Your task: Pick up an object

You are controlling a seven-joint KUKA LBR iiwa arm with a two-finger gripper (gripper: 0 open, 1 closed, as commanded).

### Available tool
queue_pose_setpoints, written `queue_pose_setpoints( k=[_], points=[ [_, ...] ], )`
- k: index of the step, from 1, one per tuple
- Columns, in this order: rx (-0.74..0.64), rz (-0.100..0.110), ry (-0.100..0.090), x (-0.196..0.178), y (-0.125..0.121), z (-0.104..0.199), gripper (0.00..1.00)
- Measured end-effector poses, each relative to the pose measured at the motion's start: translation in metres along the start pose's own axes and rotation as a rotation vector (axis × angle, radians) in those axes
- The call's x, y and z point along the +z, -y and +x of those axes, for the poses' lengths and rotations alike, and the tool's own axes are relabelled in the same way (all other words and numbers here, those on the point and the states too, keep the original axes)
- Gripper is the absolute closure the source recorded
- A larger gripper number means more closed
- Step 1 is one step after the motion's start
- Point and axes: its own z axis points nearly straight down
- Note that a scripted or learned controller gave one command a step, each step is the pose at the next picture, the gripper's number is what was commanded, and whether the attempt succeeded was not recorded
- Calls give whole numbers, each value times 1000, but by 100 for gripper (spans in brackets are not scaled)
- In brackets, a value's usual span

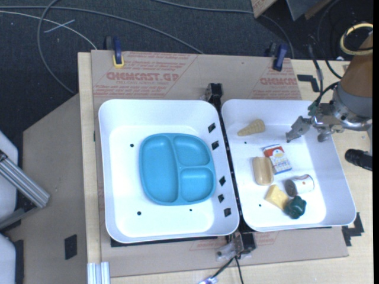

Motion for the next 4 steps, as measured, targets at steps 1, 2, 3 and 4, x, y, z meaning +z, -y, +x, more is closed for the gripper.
queue_pose_setpoints(
  k=[1, 2, 3, 4],
  points=[
    [-1, 1, -1, 43, -3, 5, 0],
    [-1, -4, 1, 30, -4, 5, 100],
    [-1, -7, 2, -13, -6, 7, 100],
    [-1, -8, 3, -67, -6, 7, 100]
  ],
)
